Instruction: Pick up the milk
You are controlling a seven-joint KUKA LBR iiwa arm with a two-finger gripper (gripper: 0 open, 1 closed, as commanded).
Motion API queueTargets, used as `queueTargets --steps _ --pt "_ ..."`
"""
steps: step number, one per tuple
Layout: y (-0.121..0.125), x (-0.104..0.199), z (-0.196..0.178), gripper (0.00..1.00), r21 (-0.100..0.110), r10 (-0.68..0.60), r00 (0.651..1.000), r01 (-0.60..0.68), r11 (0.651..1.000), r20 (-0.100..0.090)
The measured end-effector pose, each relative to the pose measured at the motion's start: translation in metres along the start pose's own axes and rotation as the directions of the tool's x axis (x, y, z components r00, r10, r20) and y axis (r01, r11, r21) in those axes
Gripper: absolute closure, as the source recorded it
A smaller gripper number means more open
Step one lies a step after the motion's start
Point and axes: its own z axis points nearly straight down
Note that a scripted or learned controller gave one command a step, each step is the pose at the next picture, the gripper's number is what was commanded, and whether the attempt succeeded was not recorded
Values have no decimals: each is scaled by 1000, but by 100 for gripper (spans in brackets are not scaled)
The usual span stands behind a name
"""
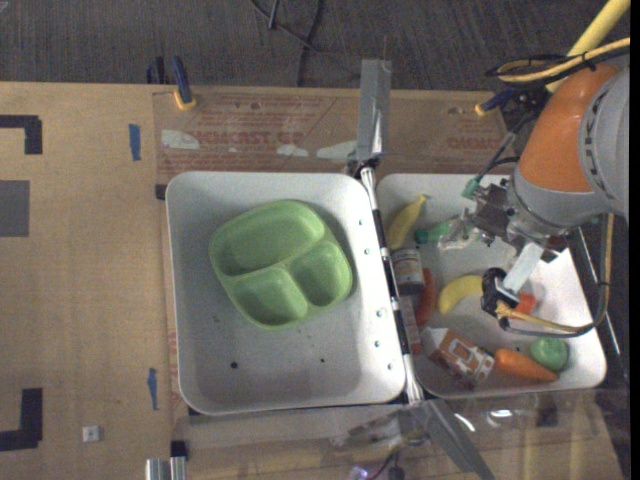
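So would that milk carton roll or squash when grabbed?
Probably not roll: the milk carton looks boxy, with flat sides, and seems to lie flat. It is likely light, so it may slide on the smooth white bin. The carrot beside it could crowd a grip.

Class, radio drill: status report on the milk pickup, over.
Gripper over right bin's far side, apart from the milk. Milk carton lying by near wall, untouched. Carrot beside it, banana between gripper and carton.

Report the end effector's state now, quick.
The end effector: open or closed cannot be told from this view; it is above the right-hand shallow white bin.
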Motion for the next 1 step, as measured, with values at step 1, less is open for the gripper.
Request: queueTargets --steps 1 --pt "-54 -67 -15 0 3 71 997 -71 997 -1"
